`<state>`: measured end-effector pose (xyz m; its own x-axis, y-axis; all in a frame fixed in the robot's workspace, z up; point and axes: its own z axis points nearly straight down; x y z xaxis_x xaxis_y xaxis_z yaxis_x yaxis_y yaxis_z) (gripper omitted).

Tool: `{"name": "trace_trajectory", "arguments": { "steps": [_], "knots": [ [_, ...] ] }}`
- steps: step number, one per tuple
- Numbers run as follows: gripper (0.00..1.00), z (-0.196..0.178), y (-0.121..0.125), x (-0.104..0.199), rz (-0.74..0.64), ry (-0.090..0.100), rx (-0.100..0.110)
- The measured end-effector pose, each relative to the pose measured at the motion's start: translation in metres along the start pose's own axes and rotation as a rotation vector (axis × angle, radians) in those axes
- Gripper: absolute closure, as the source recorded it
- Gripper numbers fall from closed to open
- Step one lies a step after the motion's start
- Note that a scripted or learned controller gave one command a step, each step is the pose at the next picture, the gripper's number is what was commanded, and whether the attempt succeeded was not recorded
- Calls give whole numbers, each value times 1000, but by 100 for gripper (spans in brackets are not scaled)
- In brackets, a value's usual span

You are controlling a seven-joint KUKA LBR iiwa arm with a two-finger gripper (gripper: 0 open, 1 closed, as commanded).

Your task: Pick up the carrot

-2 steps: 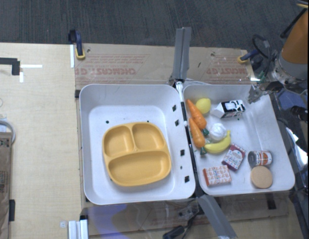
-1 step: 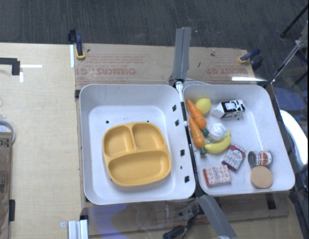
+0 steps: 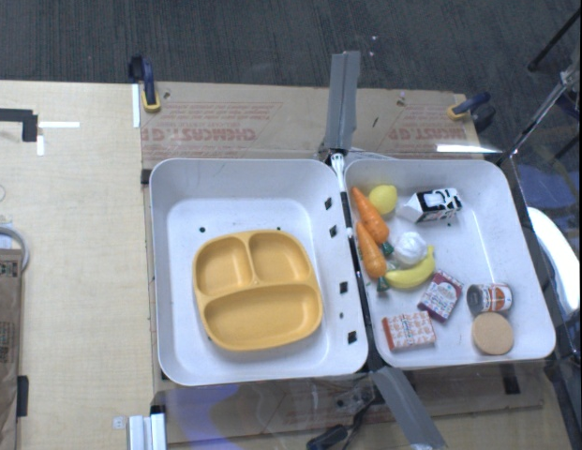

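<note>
Carrot (image 3: 369, 212) centre-right, against right bin (image 3: 515, 216) left wall, beside lemon (image 3: 383, 198); approach along its length. Jaw state: cannot tell.

A pale wooden bench (image 3: 70, 251) bears two white bins (image 3: 169, 251) side by side.

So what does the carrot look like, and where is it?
The carrot is bright orange, smooth and shiny, like a plastic toy. It lies flat in the right bin, along its left wall. Another orange piece continues just below it. A yellow lemon sits right beside its top end.
</note>
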<state>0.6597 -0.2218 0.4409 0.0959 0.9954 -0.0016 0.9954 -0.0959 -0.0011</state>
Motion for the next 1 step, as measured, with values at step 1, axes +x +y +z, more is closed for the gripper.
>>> {"name": "trace_trajectory", "arguments": {
  "steps": [1],
  "knots": [
    [100,2,-2,21,285,0,4]
  ]
}}
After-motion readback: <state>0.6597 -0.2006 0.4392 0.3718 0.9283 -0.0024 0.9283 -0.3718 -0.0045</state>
